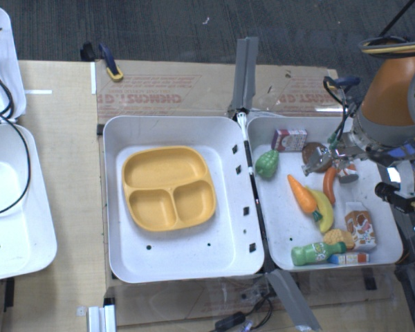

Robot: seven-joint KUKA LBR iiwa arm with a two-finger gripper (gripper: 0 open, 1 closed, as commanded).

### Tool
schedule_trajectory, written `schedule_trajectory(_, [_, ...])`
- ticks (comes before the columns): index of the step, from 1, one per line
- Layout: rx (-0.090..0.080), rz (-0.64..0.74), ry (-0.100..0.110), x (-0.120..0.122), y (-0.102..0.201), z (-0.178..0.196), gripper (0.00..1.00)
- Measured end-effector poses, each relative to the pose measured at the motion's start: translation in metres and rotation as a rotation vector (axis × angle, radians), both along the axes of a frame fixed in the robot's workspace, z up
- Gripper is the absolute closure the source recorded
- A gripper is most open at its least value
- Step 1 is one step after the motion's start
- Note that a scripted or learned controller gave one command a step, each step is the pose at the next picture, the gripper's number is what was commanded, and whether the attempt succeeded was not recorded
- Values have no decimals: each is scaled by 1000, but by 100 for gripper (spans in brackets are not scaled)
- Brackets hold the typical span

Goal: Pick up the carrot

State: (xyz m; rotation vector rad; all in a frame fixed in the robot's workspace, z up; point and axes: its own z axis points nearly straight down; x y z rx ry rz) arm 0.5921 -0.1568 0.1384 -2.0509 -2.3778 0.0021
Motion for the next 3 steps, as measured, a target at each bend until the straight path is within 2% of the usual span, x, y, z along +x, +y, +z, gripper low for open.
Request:
schedule_trajectory(1, [1,284,-1,-28,45,-47,0])
schedule_trajectory(2, [0,279,-3,-27,44,-38,100])
schedule_trajectory(3, [-1,197,-2,-33,103,65,100])
